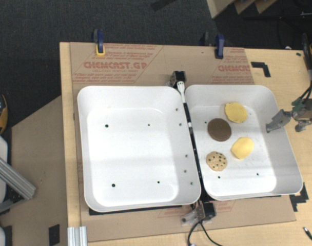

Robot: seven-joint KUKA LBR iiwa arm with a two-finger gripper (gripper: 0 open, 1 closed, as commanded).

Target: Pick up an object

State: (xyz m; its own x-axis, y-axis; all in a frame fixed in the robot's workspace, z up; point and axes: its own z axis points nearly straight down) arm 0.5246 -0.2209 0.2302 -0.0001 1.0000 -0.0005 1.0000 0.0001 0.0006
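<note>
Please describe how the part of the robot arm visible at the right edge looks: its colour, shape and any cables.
The gripper is small, grey and metallic, ending in an angular, wedge-like tip over the right bin. Behind it sits a darker block with greenish parts, and thin dark cables rise from it. It is too small to show markings.

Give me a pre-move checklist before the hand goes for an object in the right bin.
1. Targets present: ok; upper yellow piece, brown disc, lower yellow piece, speckled cookie all in the right bin.
2. Pieces apart, none stacked: ok.
3. Hand at the bin's right rim, beside the pieces: ok.
4. Hand holding nothing: ok.
5. Finger opening: cannot tell.
</note>
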